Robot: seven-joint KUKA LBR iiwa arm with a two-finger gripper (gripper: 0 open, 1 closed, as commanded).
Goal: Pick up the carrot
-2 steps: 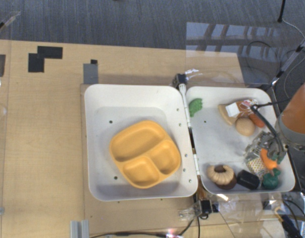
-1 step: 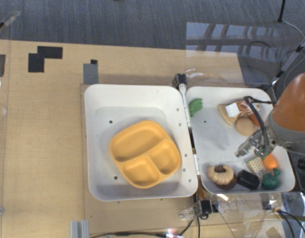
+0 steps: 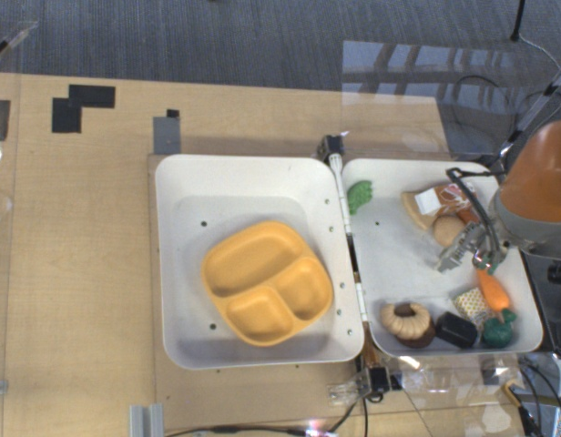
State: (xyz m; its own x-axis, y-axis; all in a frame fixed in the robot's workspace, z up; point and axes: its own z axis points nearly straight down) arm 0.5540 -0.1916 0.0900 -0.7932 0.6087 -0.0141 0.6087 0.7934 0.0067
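Arm's over the right bin (image 3: 382, 244), carrot (image 3: 494, 292) not picked up yet

From my feed: gripper (image 3: 469, 251) sits near the right side of that bin, just up-left of the carrot, fingers spread w/ nothing between them. Carrot lies on the bin floor by the right wall, green top (image 3: 498, 330) toward the front corner. Also in there: green piece (image 3: 360, 195) at back left, donut-like toy (image 3: 407, 322) + black block (image 3: 456, 330) at front. Yellow divided plate (image 3: 267, 283) in the left bin (image 3: 180, 244)
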